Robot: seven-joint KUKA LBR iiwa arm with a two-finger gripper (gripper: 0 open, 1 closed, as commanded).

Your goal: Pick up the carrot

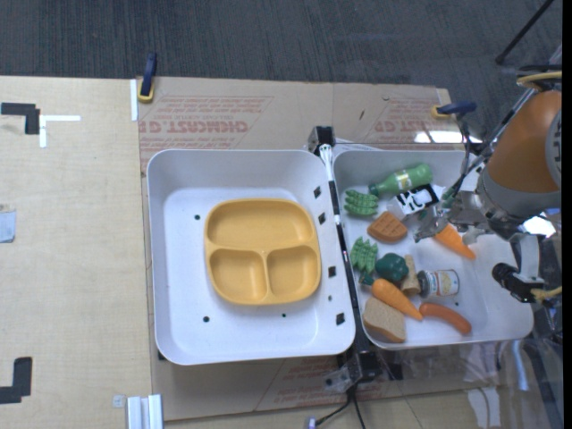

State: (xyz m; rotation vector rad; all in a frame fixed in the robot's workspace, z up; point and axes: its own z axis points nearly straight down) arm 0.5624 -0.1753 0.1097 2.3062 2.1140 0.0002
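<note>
The pincer (pixel 438 228) hangs over the right bin (pixel 500 329), and a carrot (pixel 454 239) sits at its tips, apparently nipped between the closed fingers, thick end at the tips and point trailing away toward the arm. A second carrot (pixel 396 298) lies well apart, beside a bread slice (pixel 384 322) and a small jar (pixel 438 283).

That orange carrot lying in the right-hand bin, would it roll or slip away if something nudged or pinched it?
Probably. The carrot looks round and tapered, so a nudge would likely swing it in a curve. Its smooth surface suggests hard toy plastic, apt to slip. The bread slice and broccoli beside it may block rolling.
</note>
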